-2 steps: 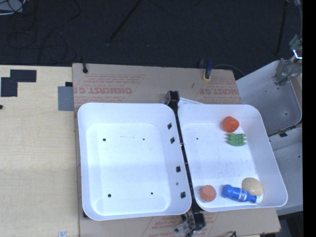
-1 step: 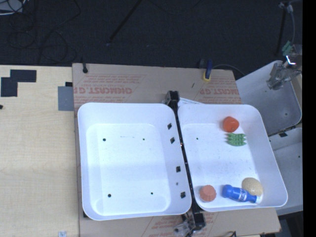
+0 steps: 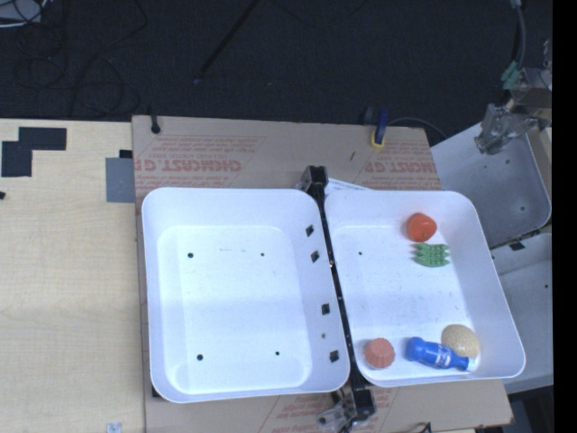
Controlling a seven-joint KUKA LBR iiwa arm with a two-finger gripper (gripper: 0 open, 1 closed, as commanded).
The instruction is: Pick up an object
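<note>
Five objects lie in the right bin [image 3: 487, 242]; gripper [image 3: 505, 126] state unclear, partly cropped.

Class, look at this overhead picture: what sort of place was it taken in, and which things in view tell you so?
Probably a robotics lab bench set up for picking trials. Two shallow white bins sit side by side on cardboard; the right bin holds small toy-like objects, such as an orange ball and a blue bottle; loose cables trail behind.
</note>
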